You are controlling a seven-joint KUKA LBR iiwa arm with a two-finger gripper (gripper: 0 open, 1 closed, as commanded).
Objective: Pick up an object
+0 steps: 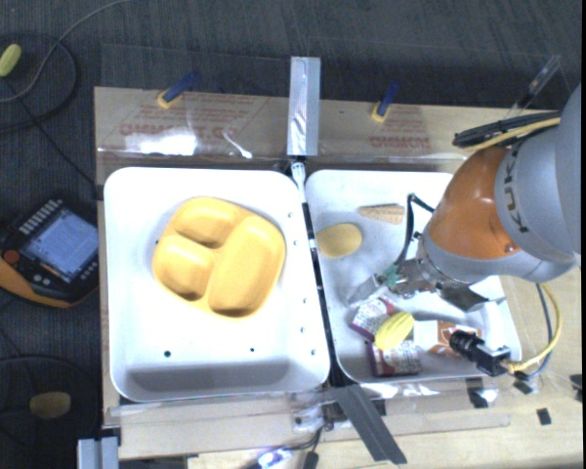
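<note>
Overhead view of the bench (205, 125) with two white bins. The arm (488, 213) reaches in from the right and bends down over the right bin (337, 355); its gripper (402, 279) sits low among a tight cluster of small items near the bin's middle. Whether the gripper is apart or together cannot be told, since wrist and clutter mask it.

Risks, as judged from this layout: the candidate objects lie touching or overlapping, so a closing gripper may catch two at once, or nip only a wrapper edge and lose it on the lift. The crinkled packets look thin and slippery, so a slanted approach could push them aside rather than trap them. The bin's near wall stands just beside the cluster and limits room to correct.

Likely target: a small yellow object (395, 327), rounded and glossy, lying just below the gripper, between a white-and-red packet (369, 313) and a dark red packet (396, 360). No item is visibly held. Farther back in the same bin rest a tan disc (340, 238) and a pale wafer-like piece (381, 213), well apart from the cluster. The left bin (127, 360) holds a large yellow cushion-like form (218, 254).
</note>
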